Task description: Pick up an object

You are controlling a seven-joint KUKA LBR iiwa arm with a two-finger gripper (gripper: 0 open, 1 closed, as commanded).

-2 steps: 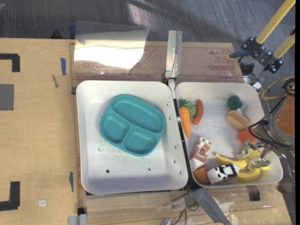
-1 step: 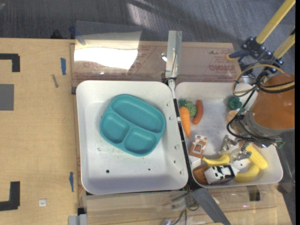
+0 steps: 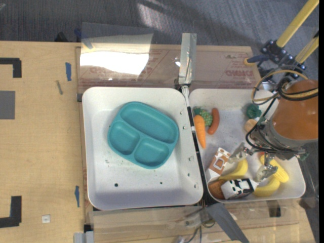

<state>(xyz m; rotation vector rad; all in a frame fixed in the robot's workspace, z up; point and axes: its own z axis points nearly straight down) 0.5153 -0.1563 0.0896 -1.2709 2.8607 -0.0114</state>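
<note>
Spanning the bench, two white bins sit side by side. At nine o'clock the left bin holds a teal divided plate. At three o'clock the gripper, fingers apart, hangs over a yellow banana in the right bin; a carrot lies at its eleven o'clock.

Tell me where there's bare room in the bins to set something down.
Left bin: bare floor all round the teal plate, widest along the near edge. Right bin: a small bare patch at the far side, between the sausage and the green toy. Its near half is crowded with the bananas and the arm.
</note>
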